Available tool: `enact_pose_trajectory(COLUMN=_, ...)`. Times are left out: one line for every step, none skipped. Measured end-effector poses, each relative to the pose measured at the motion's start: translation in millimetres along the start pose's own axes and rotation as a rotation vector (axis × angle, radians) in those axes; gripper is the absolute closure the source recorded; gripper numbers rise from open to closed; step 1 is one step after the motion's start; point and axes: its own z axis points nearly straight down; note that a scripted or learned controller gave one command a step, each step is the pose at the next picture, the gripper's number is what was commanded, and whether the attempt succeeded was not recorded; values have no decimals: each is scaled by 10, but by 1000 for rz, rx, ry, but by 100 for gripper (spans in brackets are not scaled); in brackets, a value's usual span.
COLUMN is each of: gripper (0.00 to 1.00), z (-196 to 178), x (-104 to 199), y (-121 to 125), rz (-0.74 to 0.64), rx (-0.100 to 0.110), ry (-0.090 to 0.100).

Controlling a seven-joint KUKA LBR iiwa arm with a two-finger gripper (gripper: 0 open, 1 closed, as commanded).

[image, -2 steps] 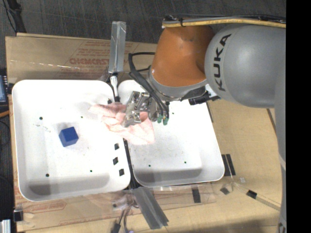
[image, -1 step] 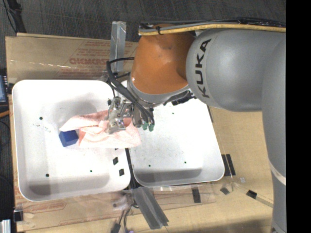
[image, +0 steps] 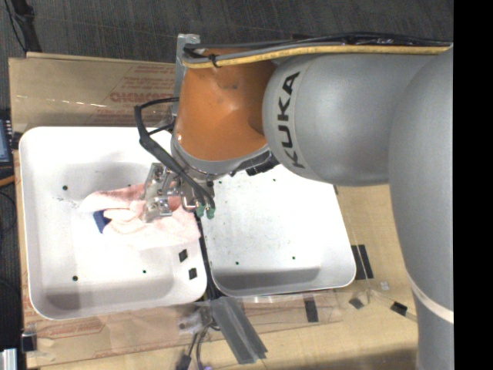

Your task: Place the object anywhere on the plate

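**Grey arm over the left bin's cloth**

Grey and orange metal takes up most of the upper right of the frame: the arm (image: 331, 122) reaches in from the right, its orange band (image: 219, 110) sitting above the centre. Below that band, the gripper (image: 162, 200) hangs over the right side of the left bin (image: 46, 206), close to the wall shared with the right bin (image: 285, 230). Its metal parts overlap a crumpled white cloth with pinkish-red marks (image: 127, 210), which lies in the middle of the left bin, left of centre in the frame. A small dark blue patch (image: 101, 221) shows at the cloth's left end. Whether the gripper is open or closed, and whether it has hold of the cloth, cannot be told from this angle, since its tip merges with the folds. Small black marks dot the floors of both bins. Brown cardboard (image: 85, 87) lies beyond the bins along the upper left of the frame.
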Motion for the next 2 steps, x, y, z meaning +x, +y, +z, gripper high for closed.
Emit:
enact_pose_trajectory(gripper=100, z=-49, x=0, y=524, rz=-1, rx=-1, ry=-4)
enact_pose_trajectory(gripper=0, z=-51, x=-2, y=522, rz=-1, rx=-1, ry=-5)
